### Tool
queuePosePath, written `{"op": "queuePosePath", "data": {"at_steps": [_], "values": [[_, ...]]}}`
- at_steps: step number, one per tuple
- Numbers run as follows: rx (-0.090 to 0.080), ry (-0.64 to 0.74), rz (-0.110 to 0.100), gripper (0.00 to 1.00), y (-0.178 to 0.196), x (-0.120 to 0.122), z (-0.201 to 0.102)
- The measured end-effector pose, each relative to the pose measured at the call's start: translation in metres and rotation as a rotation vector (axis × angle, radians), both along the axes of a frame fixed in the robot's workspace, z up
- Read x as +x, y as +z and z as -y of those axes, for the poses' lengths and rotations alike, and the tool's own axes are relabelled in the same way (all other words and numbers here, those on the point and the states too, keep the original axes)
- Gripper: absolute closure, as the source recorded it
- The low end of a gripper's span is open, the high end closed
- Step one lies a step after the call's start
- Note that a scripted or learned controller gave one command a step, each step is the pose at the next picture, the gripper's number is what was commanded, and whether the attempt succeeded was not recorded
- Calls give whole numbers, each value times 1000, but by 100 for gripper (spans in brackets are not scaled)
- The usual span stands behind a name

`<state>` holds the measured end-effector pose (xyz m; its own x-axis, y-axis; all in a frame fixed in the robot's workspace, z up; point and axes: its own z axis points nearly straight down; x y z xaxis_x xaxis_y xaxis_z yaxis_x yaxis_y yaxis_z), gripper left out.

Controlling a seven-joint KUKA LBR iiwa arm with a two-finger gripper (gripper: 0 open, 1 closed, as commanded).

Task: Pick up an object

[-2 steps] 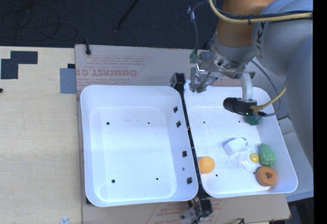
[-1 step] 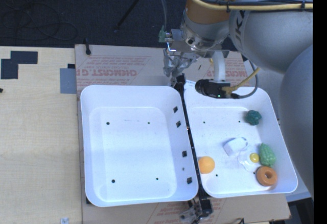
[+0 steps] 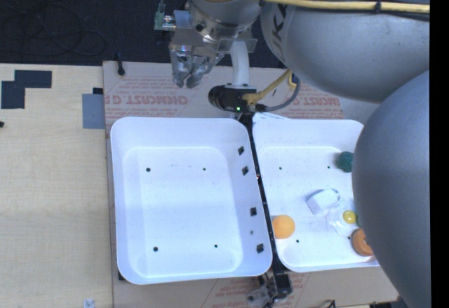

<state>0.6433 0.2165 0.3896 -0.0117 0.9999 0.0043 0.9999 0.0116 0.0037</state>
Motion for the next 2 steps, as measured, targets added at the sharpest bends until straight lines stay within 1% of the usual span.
{"op": "queuePosePath", "data": {"at_steps": [1,2], "values": [[-8,-15,-13,100,-39,-80,32],[-5,-7,-9,100,-44,-114,-20]]}}
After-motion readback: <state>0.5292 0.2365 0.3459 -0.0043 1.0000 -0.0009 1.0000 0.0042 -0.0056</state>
